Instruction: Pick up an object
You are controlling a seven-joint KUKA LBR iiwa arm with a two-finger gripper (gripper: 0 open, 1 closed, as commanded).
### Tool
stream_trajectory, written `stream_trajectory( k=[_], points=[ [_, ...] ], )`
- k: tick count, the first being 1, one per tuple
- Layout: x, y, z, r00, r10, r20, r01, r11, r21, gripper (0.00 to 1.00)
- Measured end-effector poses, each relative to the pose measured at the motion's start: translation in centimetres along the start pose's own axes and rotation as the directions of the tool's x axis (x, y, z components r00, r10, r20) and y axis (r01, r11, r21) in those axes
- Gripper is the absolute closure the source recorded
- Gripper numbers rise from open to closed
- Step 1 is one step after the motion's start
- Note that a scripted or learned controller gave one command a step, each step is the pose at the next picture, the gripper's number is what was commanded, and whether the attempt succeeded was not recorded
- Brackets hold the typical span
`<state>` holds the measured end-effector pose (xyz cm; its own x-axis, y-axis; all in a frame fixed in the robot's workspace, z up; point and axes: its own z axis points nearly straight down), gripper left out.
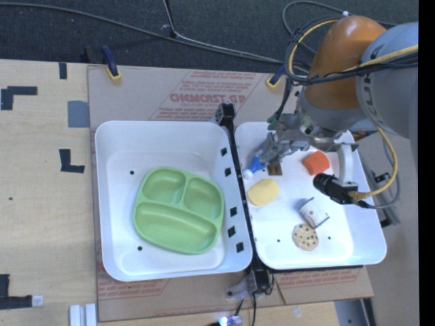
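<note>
End effector low in the right bin, cannot tell its state, hovering at a blue object just above the yellow lemon-ish thing near the divider, so probably best centred first, then straight down, clear of that wall.

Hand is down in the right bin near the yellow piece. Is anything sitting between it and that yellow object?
Nothing visible does. The hand hangs over the right bin, just above the yellow object, with bare white floor between them. A small blue item lies right beside the hand, to the upper left of the yellow object, not across the path.
</note>
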<state>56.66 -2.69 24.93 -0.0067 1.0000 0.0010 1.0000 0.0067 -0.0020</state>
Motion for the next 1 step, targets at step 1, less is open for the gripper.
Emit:
stream_trajectory(
  k=[1],
  points=[
    [5.29, 1.15, 1.75, 1.0, 0.0, 0.0, 0.0, 1.0, 0.001, 1.0]
  ],
)
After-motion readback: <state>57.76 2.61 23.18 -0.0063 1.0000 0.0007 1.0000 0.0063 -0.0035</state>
